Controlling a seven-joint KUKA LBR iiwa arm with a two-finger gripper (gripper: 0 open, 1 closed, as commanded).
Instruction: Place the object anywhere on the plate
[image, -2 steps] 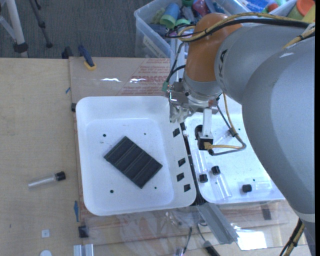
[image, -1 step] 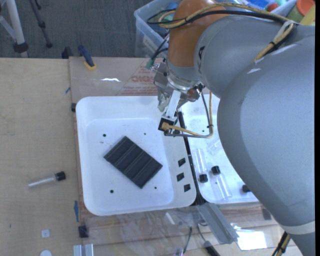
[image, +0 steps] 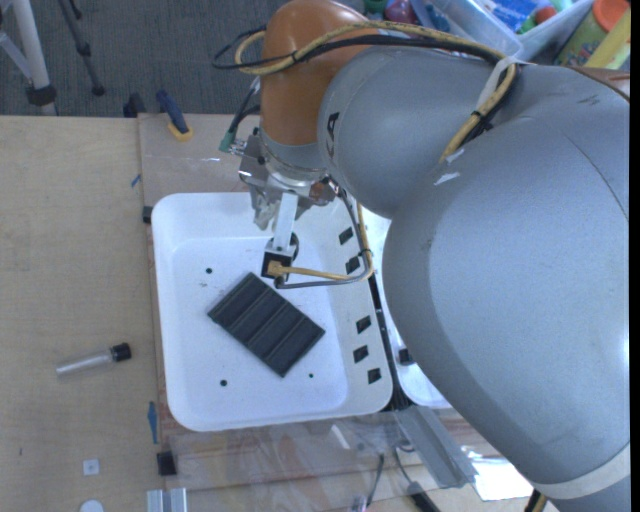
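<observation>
Nearest, out on the bench (image: 60, 250) left of the bins, a small grey tube (image: 90, 360) with a black cap, well apart from the rest. Further in, flat on the floor of the left white bin (image: 165, 300) near its middle and turned at a slant, a dark ribbed slab (image: 266, 323). Beyond it, by the bin's far wall, the end effector (image: 268, 212), apparently clear of the slab, impossible to tell whether apart or together; farther back on the bench, a blue-handled tool (image: 175, 115).

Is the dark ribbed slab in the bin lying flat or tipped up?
Flat: slab shows its whole ribbed face, resting on the bin floor.
</observation>
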